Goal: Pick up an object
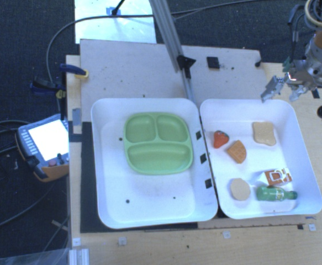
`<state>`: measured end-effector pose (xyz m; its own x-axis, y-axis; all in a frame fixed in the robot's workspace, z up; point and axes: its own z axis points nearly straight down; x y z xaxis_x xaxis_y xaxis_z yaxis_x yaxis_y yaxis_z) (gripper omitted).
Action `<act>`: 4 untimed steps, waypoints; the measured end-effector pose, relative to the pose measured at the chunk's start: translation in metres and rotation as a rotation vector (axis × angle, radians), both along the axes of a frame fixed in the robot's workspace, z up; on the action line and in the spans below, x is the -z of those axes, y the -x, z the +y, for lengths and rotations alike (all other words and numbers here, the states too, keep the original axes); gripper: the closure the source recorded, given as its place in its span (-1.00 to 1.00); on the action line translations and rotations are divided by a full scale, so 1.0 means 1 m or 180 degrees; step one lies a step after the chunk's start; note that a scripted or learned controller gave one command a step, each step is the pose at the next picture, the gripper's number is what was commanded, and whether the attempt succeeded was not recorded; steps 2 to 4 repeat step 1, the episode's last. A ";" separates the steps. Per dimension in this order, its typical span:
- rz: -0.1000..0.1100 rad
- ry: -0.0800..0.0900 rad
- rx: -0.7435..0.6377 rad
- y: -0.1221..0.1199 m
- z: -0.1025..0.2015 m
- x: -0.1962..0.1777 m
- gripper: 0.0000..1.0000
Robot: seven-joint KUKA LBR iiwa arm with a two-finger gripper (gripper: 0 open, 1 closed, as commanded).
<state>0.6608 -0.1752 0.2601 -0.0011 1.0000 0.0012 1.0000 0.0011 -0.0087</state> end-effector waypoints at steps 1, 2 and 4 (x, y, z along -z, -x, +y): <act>-0.0035 0.0007 -0.0008 -0.002 0.001 -0.007 -1.00; -0.0035 0.0007 -0.0008 -0.002 0.001 -0.007 -1.00; -0.0035 0.0007 -0.0008 -0.002 0.001 -0.007 -1.00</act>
